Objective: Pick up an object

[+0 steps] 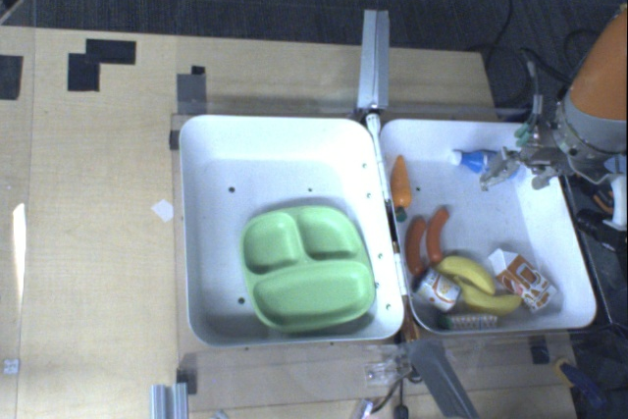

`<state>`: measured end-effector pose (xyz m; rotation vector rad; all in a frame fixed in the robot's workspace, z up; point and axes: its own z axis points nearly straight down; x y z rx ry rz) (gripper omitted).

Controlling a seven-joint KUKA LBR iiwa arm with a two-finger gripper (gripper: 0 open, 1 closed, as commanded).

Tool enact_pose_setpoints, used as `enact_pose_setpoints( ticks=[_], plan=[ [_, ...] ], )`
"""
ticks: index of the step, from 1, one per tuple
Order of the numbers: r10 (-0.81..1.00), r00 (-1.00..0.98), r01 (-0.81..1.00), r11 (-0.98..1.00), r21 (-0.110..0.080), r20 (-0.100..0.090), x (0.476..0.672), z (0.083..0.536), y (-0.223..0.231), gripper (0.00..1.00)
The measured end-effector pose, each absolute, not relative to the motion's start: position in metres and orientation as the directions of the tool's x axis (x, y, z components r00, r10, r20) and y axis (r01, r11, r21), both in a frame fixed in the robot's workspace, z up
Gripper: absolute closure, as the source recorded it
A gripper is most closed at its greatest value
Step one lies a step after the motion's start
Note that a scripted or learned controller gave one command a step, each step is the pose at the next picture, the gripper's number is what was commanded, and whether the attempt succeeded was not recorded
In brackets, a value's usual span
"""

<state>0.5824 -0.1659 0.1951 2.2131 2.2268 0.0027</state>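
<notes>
My gripper (515,174) hangs over the upper right part of the right bin (549,231), open, with nothing between its fingers. Just left of it lies a small blue and white item (473,159), close to one fingertip. Further left an orange carrot (400,183) lies along the bin's left wall. Two reddish sausages (428,236) sit below it. At the bin's front are a yellow banana (473,279), a small can (440,290) and an orange and white carton (525,281).
The left bin (226,172) holds a green divided plate (307,263). A metal post (374,64) stands at the back between the bins. Cables lie on the dark floor behind the bench.
</notes>
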Motion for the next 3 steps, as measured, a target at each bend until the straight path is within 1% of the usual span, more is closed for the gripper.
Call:
enact_pose_setpoints(
  ticks=[1, 2, 3],
  plan=[
    [1.000, -0.007, 1.000, 0.007, 0.007, 0.000, 0.672, 0.088, -0.192, 0.00],
    [1.000, -0.016, 1.000, 0.016, 0.015, -0.004, 0.675, 0.101, -0.190, 1.00],
    [0.974, 0.228, 0.974, -0.228, 0.009, 0.000, 0.671, 0.260, -0.173, 1.00]
  ],
)
